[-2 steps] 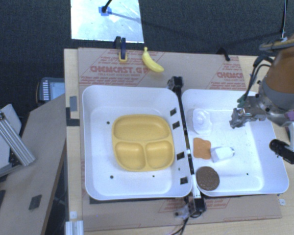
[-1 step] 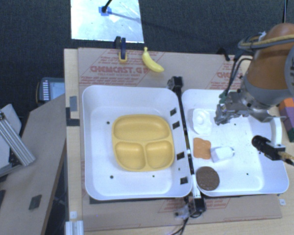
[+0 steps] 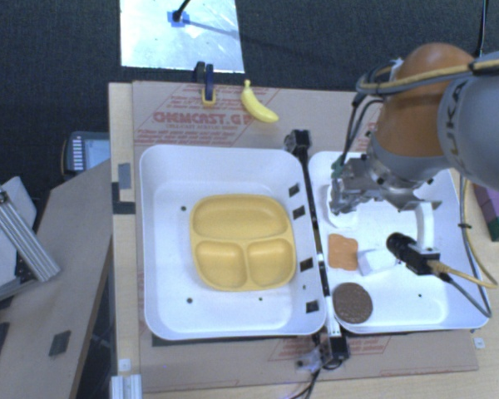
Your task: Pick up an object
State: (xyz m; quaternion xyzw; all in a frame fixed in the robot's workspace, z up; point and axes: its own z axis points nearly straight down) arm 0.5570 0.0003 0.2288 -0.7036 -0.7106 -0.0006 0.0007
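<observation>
Camera view: hand (image 3: 343,196) low inside right bin (image 3: 449,310), grip state unclear, poised near tan slice (image 3: 343,251) just below, presumably for grasping.

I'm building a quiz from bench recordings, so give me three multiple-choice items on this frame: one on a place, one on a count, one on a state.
1. Where does the yellow divided tray lie?
A. in the left bin
B. in the right bin
C. on the cardboard behind the bins

2. How many compartments does that tray have?
A. two
B. three
C. five

3. How does the banana stand to the bins?
A. inside the right bin
B. on the tray
C. outside both, on the cardboard

Answers:
1 A, it sits within the left bin walls.
2 B, one wide section above two smaller ones.
3 C, it lies behind the bins' far rims, on the cardboard.
</observation>
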